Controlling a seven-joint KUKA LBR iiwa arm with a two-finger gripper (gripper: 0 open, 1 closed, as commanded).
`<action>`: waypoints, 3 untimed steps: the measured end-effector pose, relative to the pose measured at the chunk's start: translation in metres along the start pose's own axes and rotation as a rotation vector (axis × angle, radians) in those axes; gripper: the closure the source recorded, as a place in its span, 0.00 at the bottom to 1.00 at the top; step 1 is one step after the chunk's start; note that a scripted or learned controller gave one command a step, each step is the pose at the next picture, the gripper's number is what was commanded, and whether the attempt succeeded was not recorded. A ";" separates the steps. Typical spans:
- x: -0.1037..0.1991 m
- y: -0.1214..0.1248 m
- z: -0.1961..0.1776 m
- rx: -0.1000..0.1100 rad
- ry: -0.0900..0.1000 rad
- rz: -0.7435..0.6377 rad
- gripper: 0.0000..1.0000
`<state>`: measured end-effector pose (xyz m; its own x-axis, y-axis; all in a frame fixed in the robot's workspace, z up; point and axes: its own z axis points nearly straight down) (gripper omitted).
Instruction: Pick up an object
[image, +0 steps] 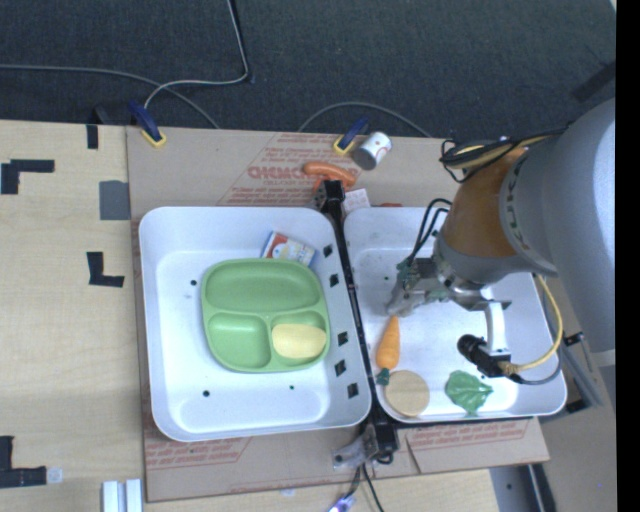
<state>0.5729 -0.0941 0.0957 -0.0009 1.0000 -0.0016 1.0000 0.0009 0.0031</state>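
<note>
- Camera view: pincer (405, 296) is hovering in the right bin (545, 405), just above an orange carrot (388, 343).
- Pincer state: cannot tell.
- Carrot is lying tapered, pointing upward.

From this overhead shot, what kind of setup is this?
Most likely a robot grasping test bench, not a kitchen. Two white bins sit clamped on a cardboard sheet, toy items like a carrot and green divided plate lie inside, and the arm's claw hangs over the right bin.
</note>
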 end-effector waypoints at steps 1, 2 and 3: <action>0.000 0.000 0.000 0.000 0.000 0.000 0.00; -0.004 -0.029 0.009 -0.003 0.000 0.000 0.00; -0.005 -0.029 -0.001 -0.003 -0.002 0.000 1.00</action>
<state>0.5438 -0.0988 0.0963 -0.0006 1.0000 -0.0033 1.0000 0.0006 0.0065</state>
